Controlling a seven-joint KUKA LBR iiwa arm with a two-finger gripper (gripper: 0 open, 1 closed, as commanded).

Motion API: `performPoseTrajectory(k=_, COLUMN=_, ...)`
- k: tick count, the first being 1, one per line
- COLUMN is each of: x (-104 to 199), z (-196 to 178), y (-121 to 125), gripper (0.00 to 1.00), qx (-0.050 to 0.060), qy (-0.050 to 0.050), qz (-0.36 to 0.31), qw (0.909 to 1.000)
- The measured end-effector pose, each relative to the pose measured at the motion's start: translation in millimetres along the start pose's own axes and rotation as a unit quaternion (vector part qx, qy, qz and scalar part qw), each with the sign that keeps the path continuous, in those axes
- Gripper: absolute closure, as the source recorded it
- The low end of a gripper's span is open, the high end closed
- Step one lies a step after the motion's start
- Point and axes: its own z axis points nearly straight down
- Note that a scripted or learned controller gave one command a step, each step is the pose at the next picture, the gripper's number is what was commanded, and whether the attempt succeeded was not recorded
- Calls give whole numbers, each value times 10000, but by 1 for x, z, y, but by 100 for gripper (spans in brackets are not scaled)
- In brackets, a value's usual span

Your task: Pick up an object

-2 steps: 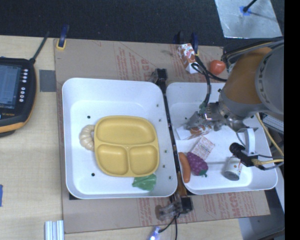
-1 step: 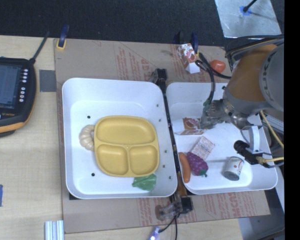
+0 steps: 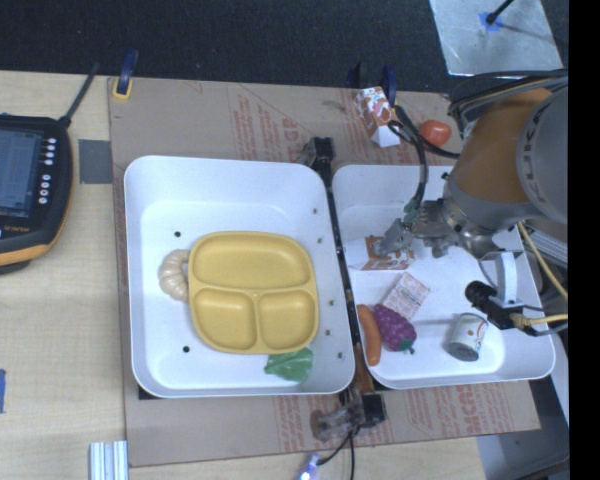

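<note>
Objects for picking lie in the right bin [image 3: 540,368]: a small carton [image 3: 389,257] under my gripper [image 3: 398,238], a pale packet [image 3: 406,295], purple grapes [image 3: 394,326], an orange carrot [image 3: 370,333] and a tin can [image 3: 465,336]. Whether my gripper grasps anything, I cannot tell. The left bin [image 3: 150,268] holds a yellow divided plate [image 3: 252,290], a bread roll [image 3: 173,273] and a green leaf [image 3: 290,365].

1 fixed camera, mounted above the bench [image 3: 50,348], looking down at a slant. Both white bins [image 3: 150,268] sit fully in frame, mid-distance. Far bench edge meets dark floor, probably carpet. Arm [image 3: 510,163] enters from right.
</note>
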Motion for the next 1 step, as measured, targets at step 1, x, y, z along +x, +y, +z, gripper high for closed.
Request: performPoseTrajectory(k=1, x=8, z=16, y=32, gripper=0, qx=-24, qy=19, qz=3, qw=10000)
